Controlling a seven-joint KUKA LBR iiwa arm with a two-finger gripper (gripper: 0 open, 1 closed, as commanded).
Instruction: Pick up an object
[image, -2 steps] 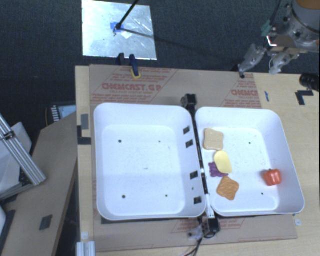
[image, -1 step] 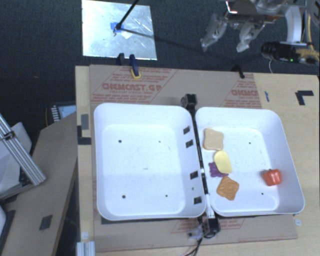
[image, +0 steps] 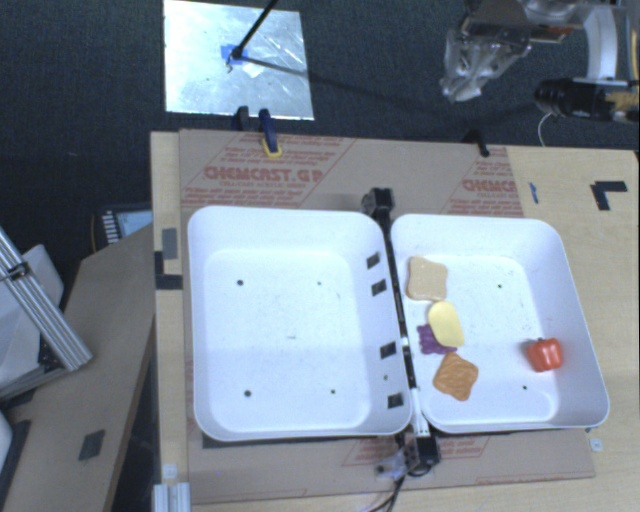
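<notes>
The right bin (image: 560, 255) holds a tan bread-slice shape (image: 427, 279), a yellow oval piece (image: 446, 324), a small purple piece (image: 430, 341) under its edge, an orange-brown cracker shape (image: 455, 376) and a red pepper-like toy (image: 544, 354) near the right wall. My gripper (image: 468, 72) hangs high at the top of the camera view, well behind the bins and over the dark floor, with nothing seen between its fingers.
The left bin (image: 215, 235) sits beside the right one, joined by a black clip strip (image: 392, 300). Both rest on a brown board (image: 300, 170). A shiny metal sheet (image: 238, 60) lies on the floor behind.
</notes>
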